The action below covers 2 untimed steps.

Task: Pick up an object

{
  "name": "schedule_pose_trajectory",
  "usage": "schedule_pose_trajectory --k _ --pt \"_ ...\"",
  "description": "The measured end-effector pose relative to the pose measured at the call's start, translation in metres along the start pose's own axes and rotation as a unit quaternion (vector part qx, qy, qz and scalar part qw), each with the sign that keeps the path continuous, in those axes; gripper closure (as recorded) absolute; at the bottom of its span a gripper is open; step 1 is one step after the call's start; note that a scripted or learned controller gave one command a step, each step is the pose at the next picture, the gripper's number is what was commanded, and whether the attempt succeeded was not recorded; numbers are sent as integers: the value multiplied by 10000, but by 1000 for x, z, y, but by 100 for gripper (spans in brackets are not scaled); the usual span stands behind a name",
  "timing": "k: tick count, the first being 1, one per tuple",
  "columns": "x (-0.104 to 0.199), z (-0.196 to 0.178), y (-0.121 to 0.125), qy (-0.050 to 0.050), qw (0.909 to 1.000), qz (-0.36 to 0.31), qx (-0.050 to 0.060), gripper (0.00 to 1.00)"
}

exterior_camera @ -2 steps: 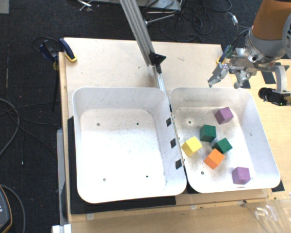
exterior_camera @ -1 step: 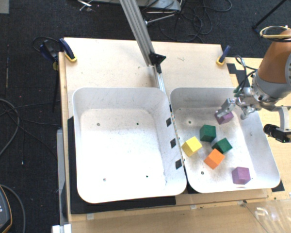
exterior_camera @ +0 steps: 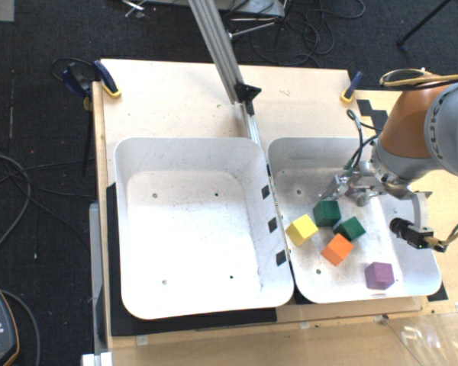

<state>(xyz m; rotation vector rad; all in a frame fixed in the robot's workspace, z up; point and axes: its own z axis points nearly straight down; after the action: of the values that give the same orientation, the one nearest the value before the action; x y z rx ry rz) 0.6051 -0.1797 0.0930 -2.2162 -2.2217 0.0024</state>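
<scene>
**Green block under the gripper: line up before closing**

Green is the colour nearest the tool: a dark green block lies in the right bin, just near-left of the gripper, which hangs low over the bin's far-middle floor; whether they touch cannot be told. A second green block sits just right of and nearer than the first; a yellow block lies to its near-left, close to the bin's left wall; an orange block lies nearer, close beside the second green one; a purple block rests apart, towards the near-right corner. The left bin stands beside, touching along the shared edge.

How wide the gripper stands is too tangled in metal and cable to read, and nothing can be seen held in it; I cannot tell its state.

My judgement: the step in hand is the descent onto a block, most likely the first green one. To do it well, centre the tool squarely over that block rather than beside it; turn the wrist so the closing line crosses two flat faces, not corners; avoid the neighbouring green block, which crowds one side; go down fully to the floor before closing; lift straight, slowly, so a weak hold shows early.
</scene>
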Motion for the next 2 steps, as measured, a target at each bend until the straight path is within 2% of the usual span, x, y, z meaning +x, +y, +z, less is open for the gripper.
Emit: schedule_pose_trajectory --k 1,2 --pt "66 -2 -41 4 10000 -18 -12 0" --pt "58 -3 -80 -12 10000 22 -27 0"
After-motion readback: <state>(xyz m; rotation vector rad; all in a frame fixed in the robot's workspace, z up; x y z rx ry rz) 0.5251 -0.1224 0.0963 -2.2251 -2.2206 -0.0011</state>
